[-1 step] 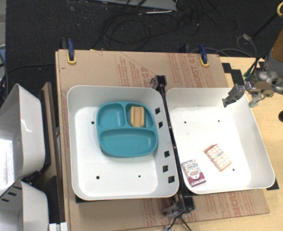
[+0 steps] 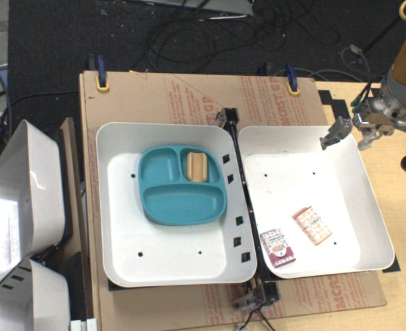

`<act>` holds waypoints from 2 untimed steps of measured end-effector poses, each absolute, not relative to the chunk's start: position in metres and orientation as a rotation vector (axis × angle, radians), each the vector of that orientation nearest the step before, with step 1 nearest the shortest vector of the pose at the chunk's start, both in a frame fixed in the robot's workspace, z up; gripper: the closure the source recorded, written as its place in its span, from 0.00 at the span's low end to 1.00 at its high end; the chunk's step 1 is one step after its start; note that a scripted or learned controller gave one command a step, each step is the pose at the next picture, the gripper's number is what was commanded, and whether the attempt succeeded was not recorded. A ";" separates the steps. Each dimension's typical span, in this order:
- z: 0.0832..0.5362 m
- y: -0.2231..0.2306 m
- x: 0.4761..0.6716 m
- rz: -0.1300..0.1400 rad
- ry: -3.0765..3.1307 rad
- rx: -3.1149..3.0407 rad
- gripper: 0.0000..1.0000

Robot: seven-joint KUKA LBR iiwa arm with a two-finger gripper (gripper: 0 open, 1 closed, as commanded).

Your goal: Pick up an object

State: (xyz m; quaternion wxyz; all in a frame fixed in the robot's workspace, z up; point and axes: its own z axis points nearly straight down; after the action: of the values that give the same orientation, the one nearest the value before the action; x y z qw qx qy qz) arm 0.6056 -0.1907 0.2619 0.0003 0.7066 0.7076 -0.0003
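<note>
My gripper (image 2: 351, 133) hangs over the far right rim of the right bin (image 2: 296, 138), its two fingers spread apart and open with nothing between them. Two small packets lie near that bin's front: a pink and white one (image 2: 312, 225) and a purple and white one (image 2: 277, 247) to its left. The gripper is well behind and to the right of both. In the left bin (image 2: 120, 185) rests a teal divided tray (image 2: 182, 186) with a tan block (image 2: 197, 167) in its upper right compartment.
The two bins sit side by side on a cardboard sheet (image 2: 189, 95) held by clamps (image 2: 103, 81) at the back. More white bins (image 2: 20, 192) stand off the bench at the left. Cables (image 2: 182, 26) lie on the dark floor behind.
</note>
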 end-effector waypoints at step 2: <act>0.135 -0.195 0.599 -0.006 2.223 2.228 0.00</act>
State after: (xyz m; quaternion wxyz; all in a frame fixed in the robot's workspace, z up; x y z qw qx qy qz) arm 0.5992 -0.1946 0.1351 -0.0027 0.7078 0.7064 -0.0018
